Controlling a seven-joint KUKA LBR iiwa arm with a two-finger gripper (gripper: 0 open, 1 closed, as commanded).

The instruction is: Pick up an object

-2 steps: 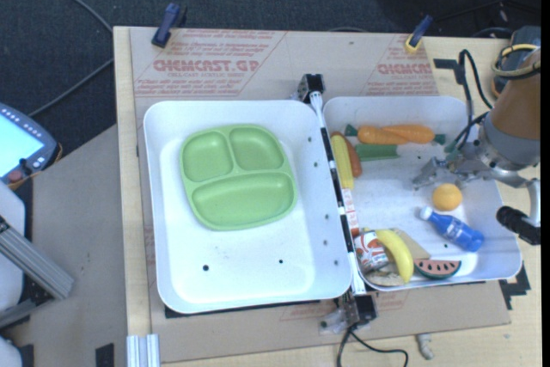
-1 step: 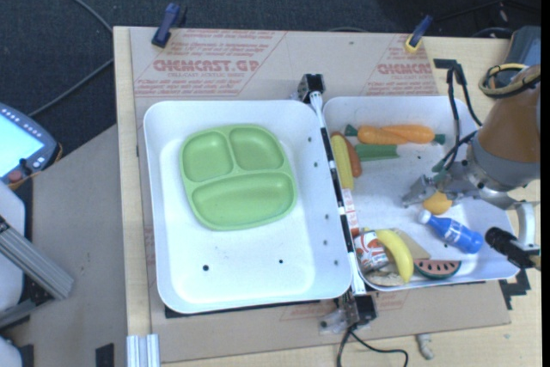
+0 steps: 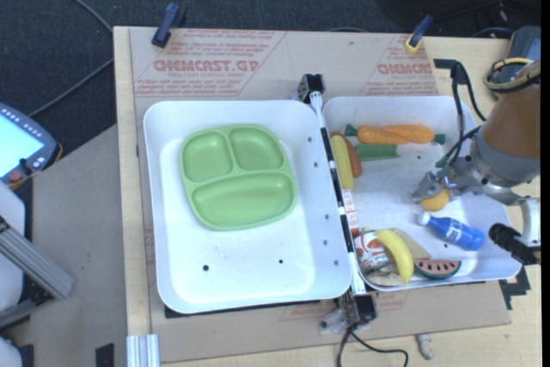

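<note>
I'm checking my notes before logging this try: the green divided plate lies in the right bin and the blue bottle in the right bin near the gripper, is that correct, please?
Not quite. The camera view shows the green divided plate in the left bin, not the right one. The rest stands: the blue bottle lies in the right bin, near the gripper.

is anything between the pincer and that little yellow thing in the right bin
Nothing visible does. The pincer is right at the small yellow object, which lies on the right bin floor. The blue bottle lies just in front of it, off to the side, not in between.
</note>
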